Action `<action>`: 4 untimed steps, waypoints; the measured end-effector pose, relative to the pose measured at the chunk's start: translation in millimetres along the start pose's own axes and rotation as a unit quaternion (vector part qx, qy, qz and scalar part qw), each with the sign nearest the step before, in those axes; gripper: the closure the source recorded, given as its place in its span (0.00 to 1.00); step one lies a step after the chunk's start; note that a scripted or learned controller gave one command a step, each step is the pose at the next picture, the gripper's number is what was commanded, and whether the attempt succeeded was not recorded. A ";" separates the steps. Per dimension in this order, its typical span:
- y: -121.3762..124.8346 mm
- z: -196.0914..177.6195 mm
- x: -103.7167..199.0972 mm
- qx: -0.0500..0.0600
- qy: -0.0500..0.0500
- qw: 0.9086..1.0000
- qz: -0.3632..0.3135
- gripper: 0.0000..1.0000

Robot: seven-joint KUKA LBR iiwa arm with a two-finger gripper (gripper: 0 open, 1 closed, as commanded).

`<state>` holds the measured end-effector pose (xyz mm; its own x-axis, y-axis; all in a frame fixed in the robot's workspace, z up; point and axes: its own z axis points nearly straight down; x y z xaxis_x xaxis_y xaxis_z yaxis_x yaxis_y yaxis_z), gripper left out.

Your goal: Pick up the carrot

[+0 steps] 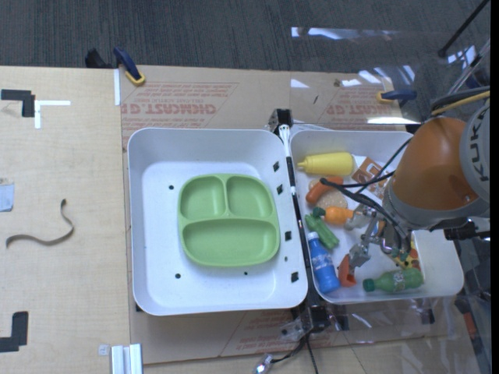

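The carrot (338, 216) lies in the right bin (444, 283), near its middle, an orange piece with a green top (321, 232) running toward the divider. It is crowded: a yellow bottle (330, 163) sits above it, a blue bottle (321, 265) below and left, a green bottle (394, 280) farther right. Your tool (365, 249) hangs just beside the carrot, lower right, under the orange wrist; you cannot tell from here how wide it stands, and nothing shows between its tips. To do this well, shift it up and left until it is centred over the orange body, turn it across the carrot's length, and come down clear of the blue bottle. Judge the grip only once the carrot lifts off the bin floor.
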<state>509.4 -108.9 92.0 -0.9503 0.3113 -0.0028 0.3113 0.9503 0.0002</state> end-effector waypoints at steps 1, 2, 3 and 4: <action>27.7 -1.7 -64.1 0.005 -0.004 0.987 0.158 0.00; 3.4 -0.6 -135.0 0.001 -0.001 0.956 0.293 0.00; 45.4 0.0 -133.9 0.005 -0.001 0.919 0.393 0.00; 40.9 0.6 -143.0 0.003 0.001 0.843 0.538 0.00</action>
<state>658.0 -114.6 91.8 -0.1181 0.9930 -0.0029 0.9930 0.1181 -0.0042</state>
